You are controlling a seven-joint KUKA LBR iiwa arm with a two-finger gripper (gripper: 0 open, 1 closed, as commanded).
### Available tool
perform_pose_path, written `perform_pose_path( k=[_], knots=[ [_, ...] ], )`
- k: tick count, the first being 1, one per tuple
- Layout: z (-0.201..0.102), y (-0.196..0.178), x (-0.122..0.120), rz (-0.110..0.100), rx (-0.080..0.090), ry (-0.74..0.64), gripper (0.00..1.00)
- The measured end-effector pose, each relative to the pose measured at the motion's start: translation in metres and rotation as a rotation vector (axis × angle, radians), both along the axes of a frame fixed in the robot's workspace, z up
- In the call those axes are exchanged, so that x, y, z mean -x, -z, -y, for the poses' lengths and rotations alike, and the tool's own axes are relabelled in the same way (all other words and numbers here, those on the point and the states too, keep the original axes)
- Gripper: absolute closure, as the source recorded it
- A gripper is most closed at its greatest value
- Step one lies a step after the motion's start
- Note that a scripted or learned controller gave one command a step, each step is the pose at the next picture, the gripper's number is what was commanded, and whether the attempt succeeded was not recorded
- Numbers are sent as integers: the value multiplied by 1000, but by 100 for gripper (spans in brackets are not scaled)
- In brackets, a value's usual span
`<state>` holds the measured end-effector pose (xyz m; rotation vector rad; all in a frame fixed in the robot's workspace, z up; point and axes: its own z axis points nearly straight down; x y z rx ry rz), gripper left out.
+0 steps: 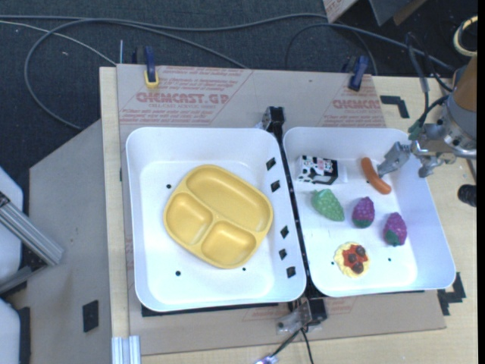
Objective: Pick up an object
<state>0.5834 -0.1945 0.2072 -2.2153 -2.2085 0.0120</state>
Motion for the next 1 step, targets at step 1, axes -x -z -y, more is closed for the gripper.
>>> perform_pose_path(
  k=[1],
  knots=[
    [0,-8,-3,14,3,-4,0]
  ],
)
